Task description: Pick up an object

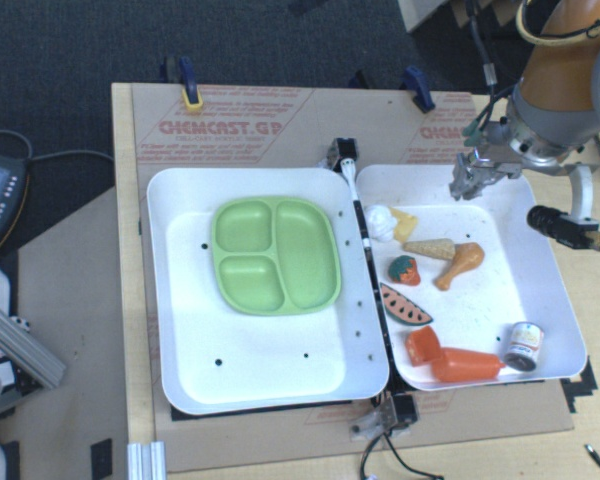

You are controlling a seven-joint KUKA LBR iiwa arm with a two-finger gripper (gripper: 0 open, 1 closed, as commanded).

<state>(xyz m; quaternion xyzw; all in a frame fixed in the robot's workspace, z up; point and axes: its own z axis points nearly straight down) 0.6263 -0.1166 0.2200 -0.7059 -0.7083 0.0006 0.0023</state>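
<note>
My gripper [470, 182] hangs over the far edge of the right bin [550, 268], with nothing visibly held in it. Below and to its left lie the toy foods: a white lump [380, 223], a yellow wedge [404, 225], a tan cone [430, 249] and a brown drumstick [461, 264]. A red and green strawberry [404, 270] and a watermelon slice [406, 306] sit nearer the bin's left wall. At the near end lie an orange-red piece [456, 361] and a small can [524, 345].
The left bin [180, 308] holds a green divided plate [277, 255]. A black divider [365, 268] runs between the bins. Blue clamps [188, 76] [416, 86] grip the board's far edge. A black fitting [560, 226] juts over the right bin's right rim.
</note>
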